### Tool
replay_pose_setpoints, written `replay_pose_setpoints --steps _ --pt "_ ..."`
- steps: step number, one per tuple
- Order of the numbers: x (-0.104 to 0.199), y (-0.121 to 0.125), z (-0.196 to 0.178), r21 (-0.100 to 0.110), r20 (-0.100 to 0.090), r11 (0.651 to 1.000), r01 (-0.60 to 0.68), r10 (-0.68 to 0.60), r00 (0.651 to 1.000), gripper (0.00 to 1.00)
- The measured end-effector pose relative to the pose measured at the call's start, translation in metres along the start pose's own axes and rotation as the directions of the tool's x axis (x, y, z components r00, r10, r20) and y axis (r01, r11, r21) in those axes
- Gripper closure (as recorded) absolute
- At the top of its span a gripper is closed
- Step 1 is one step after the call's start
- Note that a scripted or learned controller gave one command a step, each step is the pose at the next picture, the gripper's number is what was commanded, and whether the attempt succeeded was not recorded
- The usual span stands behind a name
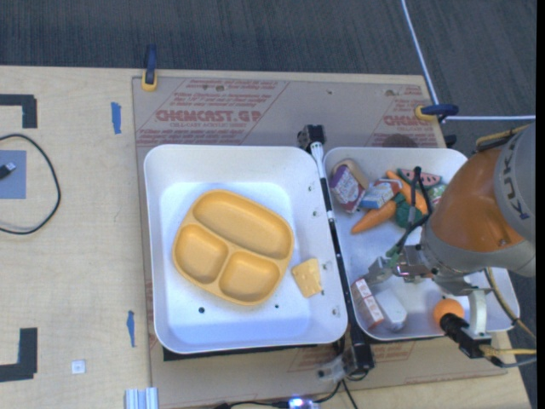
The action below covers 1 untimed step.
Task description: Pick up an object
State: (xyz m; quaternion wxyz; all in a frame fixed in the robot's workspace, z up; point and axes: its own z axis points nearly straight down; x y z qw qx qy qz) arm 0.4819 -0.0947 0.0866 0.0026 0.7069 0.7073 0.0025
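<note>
Over the right bin point(502, 292), the claw point(400, 267) hangs just above a small box point(368, 302), which lies lengthwise toward the near rim; finger state cannot be told.

grey arm point(519, 177), orange band point(477, 207)

I see a yellow divided tray point(232, 245) in the white left bin point(162, 228), a yellow cheese piece point(307, 277), and an orange carrot point(375, 217) in the white right bin point(358, 164).
</note>
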Motion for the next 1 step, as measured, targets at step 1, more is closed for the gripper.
replay_pose_setpoints --steps 1 --pt "-0.0007 0.0019 -0.0108 -0.006 0.002 1.000 -0.001 0.001 1.000 1.00"
